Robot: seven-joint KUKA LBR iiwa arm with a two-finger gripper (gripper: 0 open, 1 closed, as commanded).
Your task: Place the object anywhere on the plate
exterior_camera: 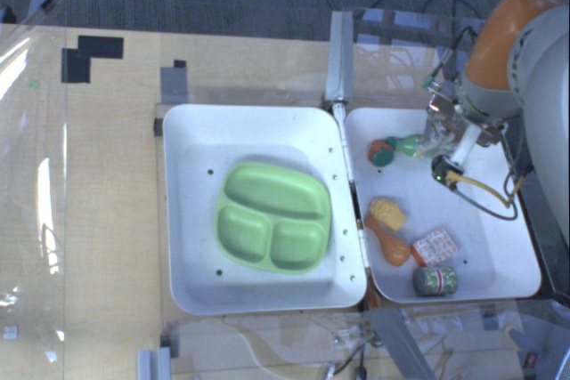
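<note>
A green plate with three compartments lies in the left bin and has nothing on it. In the right bin, near the back, lies a small green toy with a red and dark green end. My gripper hangs low at the right end of this toy, touching it or just above it. The wrist and the orange band rise up to the right.
Nearer the front of the right bin lie a yellow corn piece, an orange toy, a red and white packet and a green can. A raised divider separates the two bins. Cables hang beside the wrist.
</note>
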